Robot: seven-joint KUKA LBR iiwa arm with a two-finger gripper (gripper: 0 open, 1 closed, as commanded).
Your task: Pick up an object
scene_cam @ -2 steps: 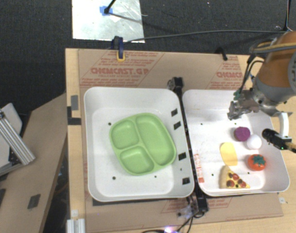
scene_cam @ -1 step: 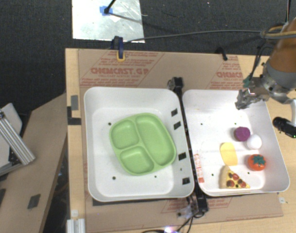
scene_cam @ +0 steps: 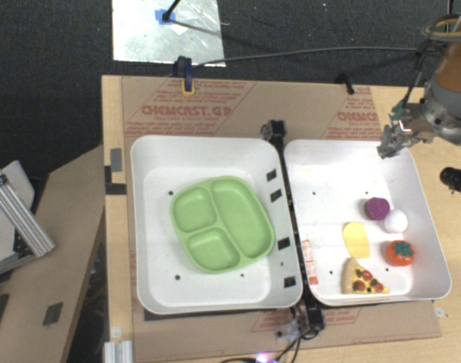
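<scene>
Objects for picking lie clustered in the lower right part of the right shallow white plastic bin (scene_cam: 321, 203). Nearest the arm is a small purple rounded toy (scene_cam: 378, 208), matte and plum-like, touching a smooth white ball (scene_cam: 396, 221) just to its lower right. Below these sit a flat pale yellow slab resembling a cheese slice (scene_cam: 356, 240), its long axis running roughly up and down the frame, and a glossy orange-red tomato-shaped toy with a green cap (scene_cam: 400, 252). Lowest is a wedge of toy pizza with dark toppings (scene_cam: 361, 280), its point directed toward the upper part of the frame.

The pincer (scene_cam: 389, 144) hangs at the upper right corner of this bin, near the rim, on the grey arm that enters from the frame's right; whether it is open or closed cannot be told, and nothing is seen held in it. All five toys therefore lie below it in the frame and slightly leftward, with the purple one closest.

The left white bin (scene_cam: 151, 172) carries a light green moulded plastic tray with three compartments (scene_cam: 221, 224), set at a slant. Both bins rest on a brown printed cardboard sheet (scene_cam: 238, 104) covering the bench.
</scene>
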